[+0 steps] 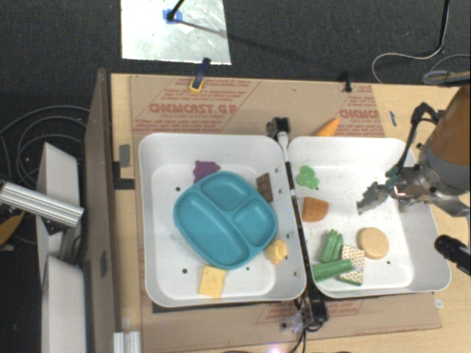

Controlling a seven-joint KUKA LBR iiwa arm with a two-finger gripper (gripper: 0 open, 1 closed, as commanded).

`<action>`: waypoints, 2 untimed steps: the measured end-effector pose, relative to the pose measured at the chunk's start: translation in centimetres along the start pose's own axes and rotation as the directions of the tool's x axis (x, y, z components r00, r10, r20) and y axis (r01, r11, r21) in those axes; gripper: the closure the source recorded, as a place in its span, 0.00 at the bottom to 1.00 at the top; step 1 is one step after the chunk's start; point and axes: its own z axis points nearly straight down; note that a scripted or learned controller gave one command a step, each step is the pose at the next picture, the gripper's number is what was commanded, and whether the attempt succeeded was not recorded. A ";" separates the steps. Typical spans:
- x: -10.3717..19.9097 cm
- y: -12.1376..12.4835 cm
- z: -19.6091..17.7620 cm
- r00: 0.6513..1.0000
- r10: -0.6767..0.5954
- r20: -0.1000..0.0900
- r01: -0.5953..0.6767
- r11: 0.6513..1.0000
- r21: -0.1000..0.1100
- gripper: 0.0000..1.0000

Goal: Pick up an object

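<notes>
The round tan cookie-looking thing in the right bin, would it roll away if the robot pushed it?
Probably not. The round tan disc lies flat on the right white bin, so it would likely slide rather than roll. It looks small and light, perhaps stiff plastic. Its low edge may be hard to pinch.

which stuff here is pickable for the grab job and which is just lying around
For the job: tool, tan round piece, orange wedge, green leafy piece, green sticks, yellow square.

Lying about: teal divided tray, cables, silver sheet, cardboard.
</notes>
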 end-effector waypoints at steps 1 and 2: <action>2.4 -0.6 17.1 1.000 0.002 -0.001 -0.002 1.000 0.002 0.00; -0.8 12.4 7.8 1.000 -0.004 0.006 0.004 1.000 -0.017 0.00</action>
